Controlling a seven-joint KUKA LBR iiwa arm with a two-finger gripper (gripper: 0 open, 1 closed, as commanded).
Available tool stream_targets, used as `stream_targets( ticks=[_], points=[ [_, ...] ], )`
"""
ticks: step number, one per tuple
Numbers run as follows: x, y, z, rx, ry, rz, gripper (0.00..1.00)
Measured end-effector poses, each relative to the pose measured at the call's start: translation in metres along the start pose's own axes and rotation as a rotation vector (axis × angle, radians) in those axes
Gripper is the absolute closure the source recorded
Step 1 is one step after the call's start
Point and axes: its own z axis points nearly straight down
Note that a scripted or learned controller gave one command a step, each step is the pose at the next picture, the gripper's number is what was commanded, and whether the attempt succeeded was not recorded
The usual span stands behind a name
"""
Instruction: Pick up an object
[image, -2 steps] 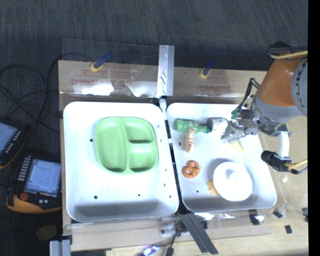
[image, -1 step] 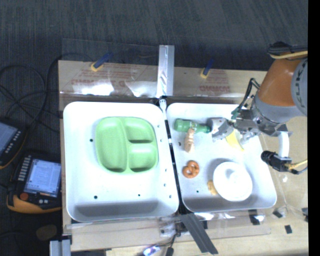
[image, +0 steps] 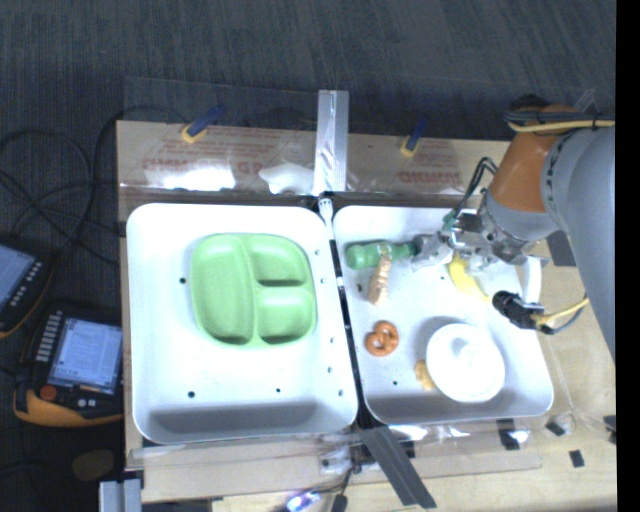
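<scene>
From above, the bench held two white bins side by side. The left bin (image: 150, 300) had a green plate (image: 253, 287) in it. The plate had three parts, and it lay flat in the middle of that bin.

The right bin (image: 530, 390) held the small things. A green bottle (image: 373, 254) lay on its side at the far left of this bin, close to the wall between the bins. A small tan thing like a cork or a peg (image: 378, 280) lay just beside it, on the near side, a bit tilted. An orange pretzel toy (image: 381, 339) lay nearer, close to the same wall. A round white bowl (image: 465, 362) sat upside down at the near right part of the bin. A little tan piece (image: 424, 376) peeked out at the bowl's left edge, touching it. A yellow thing like a banana (image: 465, 275) lay at the far right, partly under the arm.

The grey arm (image: 580, 190) with its orange band came in from the right. Its gripper (image: 432, 247) hung over the far part of the right bin, right beside the green bottle's end. I could not tell what its grip was like, or if it held anything. A black plug with a yellow wire (image: 515, 308) hung near the right wall.
</scene>
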Motion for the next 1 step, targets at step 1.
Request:
stream_targets(
  ticks=[1],
  points=[
    [-0.0304,-0.0124,0.0121,0.008,0.013,-0.072,0.00]
  ],
)
